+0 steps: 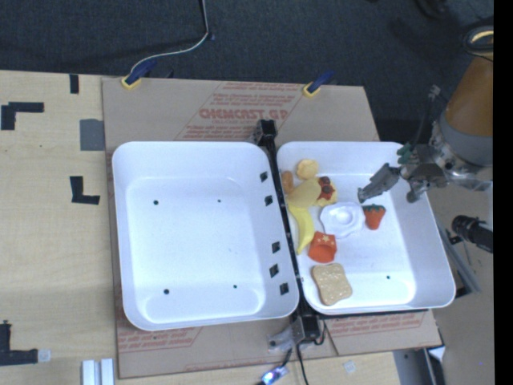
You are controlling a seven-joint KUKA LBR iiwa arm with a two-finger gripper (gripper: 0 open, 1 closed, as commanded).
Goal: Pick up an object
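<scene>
My gripper hangs spread wide and empty over the right bin, just above the strawberry. I'd lower straight down, centre the berry between the fingers, then close gently, avoiding the cup.

Bright, even light from above. White bins glowing almost too bright, with hardly any detail on the floors. Soft, faint shadows only, under the bin rims and beside the toy food. Dark and dim at the top, over the black carpet. A bit soft and grainy all over, small things fuzzy. Orange arm at the right edge slightly blurred. Straight lines staying straight near the edges.
</scene>
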